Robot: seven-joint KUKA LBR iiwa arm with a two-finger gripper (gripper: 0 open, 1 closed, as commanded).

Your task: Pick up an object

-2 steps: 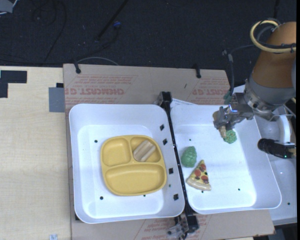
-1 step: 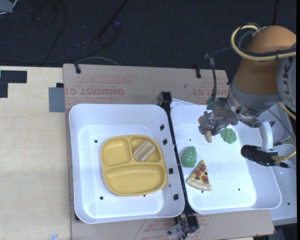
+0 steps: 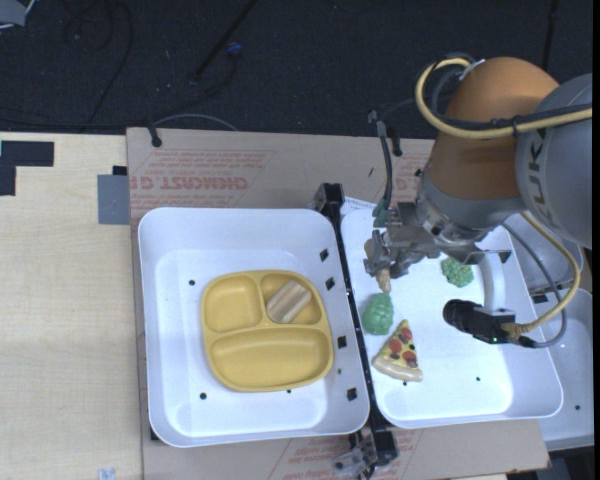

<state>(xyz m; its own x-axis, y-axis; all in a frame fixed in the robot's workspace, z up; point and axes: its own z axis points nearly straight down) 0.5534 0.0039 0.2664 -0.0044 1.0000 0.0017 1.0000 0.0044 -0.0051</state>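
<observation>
on the counter [image 3: 50, 308], two shallow white bins side by side: left bin [image 3: 175, 388] and right bin [image 3: 485, 383], as the camera sees them. in the left bin, one yellow divided plate [image 3: 265, 363] with three compartments. over the right bin, near its left wall, the hand [image 3: 384, 268]; cannot tell how far open, and nothing seen in its hold.

in the right bin, one pizza slice [image 3: 400, 351], flat and thin. judged awkward to pinch, with little to grip but its edges.

in the plate's upper right compartment, one tan bread-like piece [image 3: 288, 301].

smallest, two green lumps in the right bin. nearer green lump [image 3: 378, 314] just below the hand, just beside the pizza slice's tip, close to the bin's left wall; probably the one to go for. other green lump [image 3: 457, 270] further right, partly hidden under the wrist.

likely a light toy vegetable: knobbly, perhaps a little squashy, neither fragile nor slippery. best taken across its rounded middle from straight above, minding the wall close on one side.
</observation>
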